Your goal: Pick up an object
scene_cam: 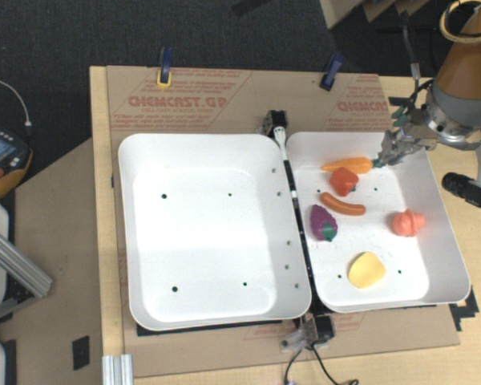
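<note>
1. The end effector hangs at the carrot's right tip in the right bin; its grip state I cannot tell.
2. Risk: pinching only the tapered tip, so the carrot slips free.

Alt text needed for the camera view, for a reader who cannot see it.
A grey arm's gripper hovers by an orange toy carrot in the right white bin, which also holds a red tomato, sausage, purple eggplant, pink fruit and yellow lemon.
</note>
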`<move>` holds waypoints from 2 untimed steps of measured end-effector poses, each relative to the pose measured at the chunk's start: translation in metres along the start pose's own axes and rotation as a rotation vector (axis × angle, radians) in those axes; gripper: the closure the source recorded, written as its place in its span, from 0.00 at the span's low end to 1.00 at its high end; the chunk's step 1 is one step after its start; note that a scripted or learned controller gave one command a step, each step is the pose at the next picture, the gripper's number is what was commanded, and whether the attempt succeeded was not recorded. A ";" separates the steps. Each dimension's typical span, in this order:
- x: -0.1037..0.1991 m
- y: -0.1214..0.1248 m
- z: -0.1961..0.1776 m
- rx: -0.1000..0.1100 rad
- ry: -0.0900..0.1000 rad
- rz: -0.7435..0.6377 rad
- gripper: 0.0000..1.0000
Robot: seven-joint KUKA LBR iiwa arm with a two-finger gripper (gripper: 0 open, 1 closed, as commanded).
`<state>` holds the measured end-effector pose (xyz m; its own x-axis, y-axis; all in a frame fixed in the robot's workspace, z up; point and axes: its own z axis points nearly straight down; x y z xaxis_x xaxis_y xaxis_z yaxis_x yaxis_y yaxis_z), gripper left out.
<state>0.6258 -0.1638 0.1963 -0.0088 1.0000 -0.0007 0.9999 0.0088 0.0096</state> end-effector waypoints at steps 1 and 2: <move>-0.059 -0.034 0.006 0.012 -0.001 0.013 1.00; -0.024 0.046 -0.091 -0.007 -0.004 0.002 1.00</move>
<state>0.6716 -0.1878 0.2878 -0.0070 1.0000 -0.0047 0.9998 0.0071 0.0170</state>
